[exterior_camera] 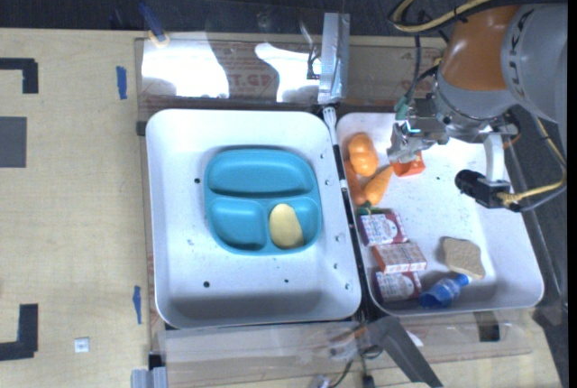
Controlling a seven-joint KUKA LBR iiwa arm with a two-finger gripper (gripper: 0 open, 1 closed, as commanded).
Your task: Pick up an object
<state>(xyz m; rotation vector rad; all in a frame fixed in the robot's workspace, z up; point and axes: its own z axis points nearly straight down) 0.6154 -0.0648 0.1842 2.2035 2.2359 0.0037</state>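
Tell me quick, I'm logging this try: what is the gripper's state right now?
Gripper: low over the right bin, next to the orange fruit and a small orange-red item; open or closed cannot be told from this view.

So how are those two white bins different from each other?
The left bin bears a blue tray with one yellow lump. The right bin has many loose items, such as an orange and a bottle. The arm is over the right bin, not the left. Both are shallow.
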